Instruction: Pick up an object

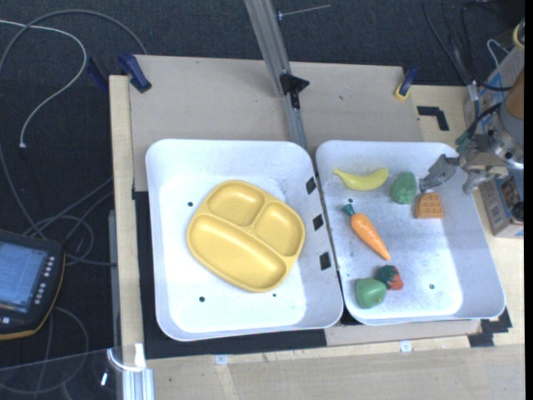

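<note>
The right bin [454, 294] holds a yellow banana [362, 178], a green rounded fruit [404, 187], a brown waffle-like square [429, 206], an orange carrot [368, 232], a green pepper [371, 292] and a small red piece with a green top [390, 277]. My gripper [456, 177] hovers over the bin's far right corner, just up and right of the waffle square. It is open, its fingers spread with nothing between them.
The left bin [171, 307] carries a yellow divided plate [246, 234]. A metal pole [275, 48] rises behind the bins, where they meet. Blue and yellow clamps sit on the bench's back corners. Cables and a tablet lie on the floor at left.
</note>
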`<action>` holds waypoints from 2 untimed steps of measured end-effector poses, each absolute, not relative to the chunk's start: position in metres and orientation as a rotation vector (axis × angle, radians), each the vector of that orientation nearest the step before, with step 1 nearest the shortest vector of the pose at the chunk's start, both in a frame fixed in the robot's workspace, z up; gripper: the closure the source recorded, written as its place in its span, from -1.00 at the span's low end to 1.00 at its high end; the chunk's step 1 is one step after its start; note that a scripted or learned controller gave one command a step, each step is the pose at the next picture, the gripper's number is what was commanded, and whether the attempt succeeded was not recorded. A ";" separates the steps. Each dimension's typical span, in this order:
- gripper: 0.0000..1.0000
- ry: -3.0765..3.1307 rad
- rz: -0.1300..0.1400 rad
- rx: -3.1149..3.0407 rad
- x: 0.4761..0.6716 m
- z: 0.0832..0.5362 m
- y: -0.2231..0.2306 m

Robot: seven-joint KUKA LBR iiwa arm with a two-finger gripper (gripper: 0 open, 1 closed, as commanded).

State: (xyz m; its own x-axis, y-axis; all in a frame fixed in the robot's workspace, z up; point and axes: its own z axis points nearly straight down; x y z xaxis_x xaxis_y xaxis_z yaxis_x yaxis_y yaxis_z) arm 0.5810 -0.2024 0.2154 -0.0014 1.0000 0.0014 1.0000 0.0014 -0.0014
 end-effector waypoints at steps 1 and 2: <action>-1.00 -2.222 0.000 -2.218 0.581 0.215 -0.202; -1.00 -2.216 0.005 -2.217 0.572 0.160 -0.207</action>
